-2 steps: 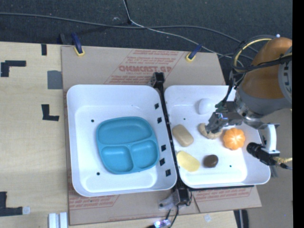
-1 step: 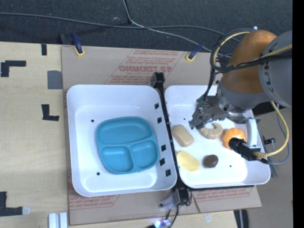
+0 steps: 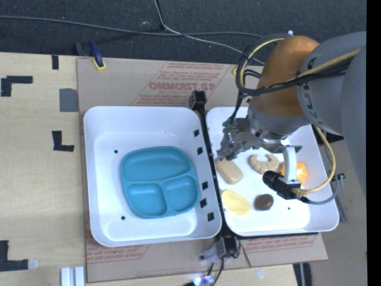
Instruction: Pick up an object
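The arm (image 3: 309,82), grey with an orange band above the wrist, reached in from the right and stood over the right bin (image 3: 321,219), its bulk covering much of that bin's far half. The gripper (image 3: 229,145) hung low near the bin's left wall, just above and beside a tan, loaf-shaped object (image 3: 229,171); from this angle it could not be told whether it was open or closed, and nothing was seen gripped in it. The tan object lay on the bin floor close to the divider between the two bins. Just nearer the camera sat a yellow rounded object (image 3: 236,202), and to its right a small dark brown object (image 3: 264,202). A pale, curved object (image 3: 262,162) lay near the centre of the bin, partly under the wrist, and an orange object (image 3: 299,173) showed behind a white fitting and a black cable connector. The left bin (image 3: 101,219) held a blue compartment tray (image 3: 159,180), lying flat with its two smaller compartments toward the camera. Both bins rested on a cardboard sheet (image 3: 155,82) upon the wooden bench (image 3: 36,177).
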Available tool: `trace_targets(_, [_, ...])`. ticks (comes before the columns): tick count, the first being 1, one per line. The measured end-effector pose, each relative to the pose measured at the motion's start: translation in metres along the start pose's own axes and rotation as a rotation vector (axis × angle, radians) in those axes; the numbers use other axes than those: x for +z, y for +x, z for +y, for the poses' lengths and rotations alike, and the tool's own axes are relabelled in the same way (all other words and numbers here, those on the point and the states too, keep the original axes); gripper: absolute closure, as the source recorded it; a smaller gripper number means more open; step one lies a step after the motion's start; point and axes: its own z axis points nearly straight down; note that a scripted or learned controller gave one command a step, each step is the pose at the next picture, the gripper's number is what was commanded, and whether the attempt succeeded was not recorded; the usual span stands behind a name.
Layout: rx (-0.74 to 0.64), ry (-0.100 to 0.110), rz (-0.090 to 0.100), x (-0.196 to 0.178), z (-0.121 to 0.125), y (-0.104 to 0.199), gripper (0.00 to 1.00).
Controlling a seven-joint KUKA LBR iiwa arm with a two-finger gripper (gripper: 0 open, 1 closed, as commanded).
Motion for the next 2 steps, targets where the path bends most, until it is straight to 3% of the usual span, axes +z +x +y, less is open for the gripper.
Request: trace_targets(2, [-0.001,0.001,0.0,0.015,0.013,0.106,1.0])
